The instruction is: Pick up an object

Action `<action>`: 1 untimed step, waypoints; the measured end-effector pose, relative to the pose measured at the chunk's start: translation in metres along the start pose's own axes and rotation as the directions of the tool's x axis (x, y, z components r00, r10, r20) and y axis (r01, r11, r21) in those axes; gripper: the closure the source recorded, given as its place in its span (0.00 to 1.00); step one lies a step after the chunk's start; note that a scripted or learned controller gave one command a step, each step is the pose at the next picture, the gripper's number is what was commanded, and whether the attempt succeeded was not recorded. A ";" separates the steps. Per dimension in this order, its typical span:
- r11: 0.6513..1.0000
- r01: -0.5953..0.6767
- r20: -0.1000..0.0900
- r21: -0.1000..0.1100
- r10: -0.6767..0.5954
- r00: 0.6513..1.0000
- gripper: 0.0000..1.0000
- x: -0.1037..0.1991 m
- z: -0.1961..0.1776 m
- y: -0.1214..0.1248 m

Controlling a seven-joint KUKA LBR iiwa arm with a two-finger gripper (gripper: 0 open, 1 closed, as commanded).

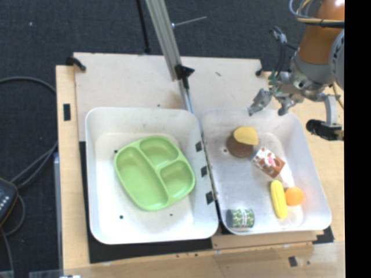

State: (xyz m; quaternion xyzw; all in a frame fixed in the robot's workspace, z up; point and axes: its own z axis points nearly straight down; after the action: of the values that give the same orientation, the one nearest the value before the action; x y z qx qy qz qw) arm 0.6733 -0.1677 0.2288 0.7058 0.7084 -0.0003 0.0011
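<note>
My gripper [270,106] hangs above the far edge of the right bin [307,149], open, with nothing between its fingers. Below it and a little nearer lies a brown and yellow round toy [242,141]. Beside that lies a red and white patterned packet [268,162]. Farther toward the front are a yellow banana [278,198] and an orange ball [294,196], touching each other. A small green can [240,217] lies on its side at the bin's front left corner.
The left bin [98,155] holds a green divided plate [154,171]. A slanted metal pole [164,30] rises from behind the bins, near their shared edge. The bare bench board [127,80] stretches behind the bins.
</note>
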 end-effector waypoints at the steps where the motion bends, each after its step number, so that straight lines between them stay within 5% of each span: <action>1: 1.000 0.001 0.001 0.000 -0.001 1.000 0.00 0.000 0.000 0.000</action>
State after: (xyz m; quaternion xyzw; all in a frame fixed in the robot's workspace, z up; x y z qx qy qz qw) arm 0.6732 -0.1680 0.2289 0.7055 0.7087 -0.0008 0.0013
